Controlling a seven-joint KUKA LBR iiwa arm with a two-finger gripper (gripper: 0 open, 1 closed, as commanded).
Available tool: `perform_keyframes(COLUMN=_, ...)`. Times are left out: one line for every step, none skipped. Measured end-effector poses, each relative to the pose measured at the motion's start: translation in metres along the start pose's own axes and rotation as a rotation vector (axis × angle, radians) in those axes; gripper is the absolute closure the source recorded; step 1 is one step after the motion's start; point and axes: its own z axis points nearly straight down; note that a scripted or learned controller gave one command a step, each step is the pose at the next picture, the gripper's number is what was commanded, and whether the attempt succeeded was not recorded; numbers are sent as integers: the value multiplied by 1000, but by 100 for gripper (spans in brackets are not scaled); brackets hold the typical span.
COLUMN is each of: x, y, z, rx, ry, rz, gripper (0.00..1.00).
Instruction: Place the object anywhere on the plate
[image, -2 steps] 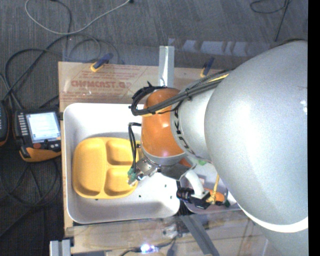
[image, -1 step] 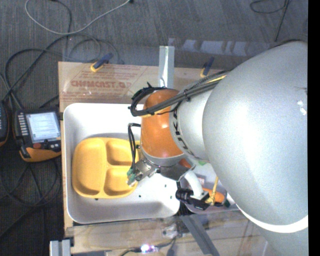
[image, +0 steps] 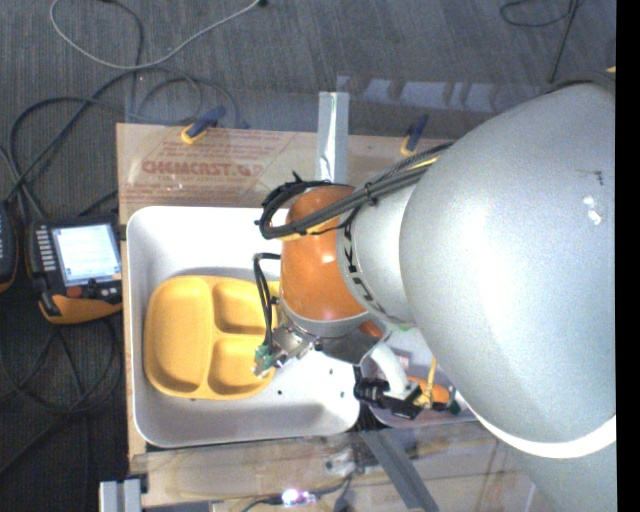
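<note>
One gripper (image: 268, 354), mine, hangs below the orange band (image: 318, 262) of my wrist, over the right-hand edge of the plate (image: 185, 335). My wrist hides most of it from above, so I cannot tell whether it is apart, together or clamped on anything. The plate is yellow and divided into compartments: one large at the left, two smaller at the right. It lies flat in the left bin (image: 170, 228), towards that bin's left wall. Which thing is the object to be placed I cannot tell. A small orange-and-green thing (image: 441, 398) shows under my arm's lower edge, well apart from the plate and mostly hidden. The bench (image: 200, 165) carries two blue-handled clamps (image: 200, 125) along its far edge. A handheld screen (image: 80, 255) sits left of the bench.
</note>
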Motion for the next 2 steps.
perform_keyframes(x=0, y=0, z=0, rx=-1, ry=1, rz=-13, gripper=100)
perform_keyframes(x=-21, y=10, z=-66, rx=-36, ry=28, rz=174, gripper=100)
